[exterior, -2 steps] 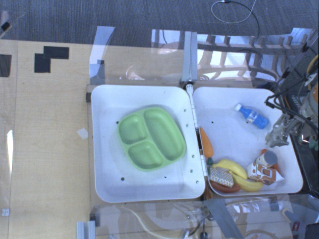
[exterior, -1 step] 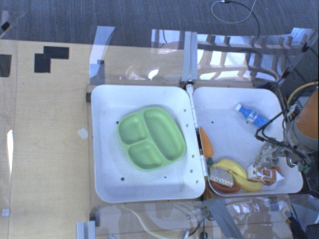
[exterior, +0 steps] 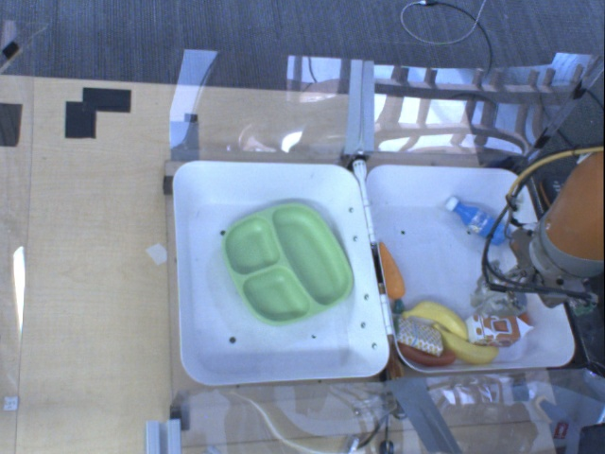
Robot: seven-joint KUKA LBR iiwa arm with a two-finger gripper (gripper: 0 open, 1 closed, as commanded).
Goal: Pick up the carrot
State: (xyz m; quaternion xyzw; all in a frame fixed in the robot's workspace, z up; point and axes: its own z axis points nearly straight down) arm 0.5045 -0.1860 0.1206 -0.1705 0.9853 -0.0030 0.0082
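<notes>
The carrot (exterior: pixel 389 270) lies in the right bin (exterior: pixel 425 206), pressed along that bin's left wall just beside the divider between the two bins. From the gripper (exterior: pixel 493 301) it sits at about nine o'clock, across most of the bin's floor, so the coming move is judged to be a leftward traverse before any descent. Its long axis runs roughly from twelve to six o'clock, parallel to the wall, with the thicker end toward six; a grasp across its width would likely put one finger in the narrow gap against the wall.

The carrot looks small, orange and tapered, partly shadowed by the bin's edge. At five o'clock from it lie a banana (exterior: pixel 454 327) and a reddish packet (exterior: pixel 420 337), close to its lower end.

The gripper hangs over the right side of the bin, just above a small white and orange carton (exterior: pixel 499 329); whether its jaws are wide or narrow cannot be told. A blue bottle (exterior: pixel 473 218) lies at its twelve o'clock.
</notes>
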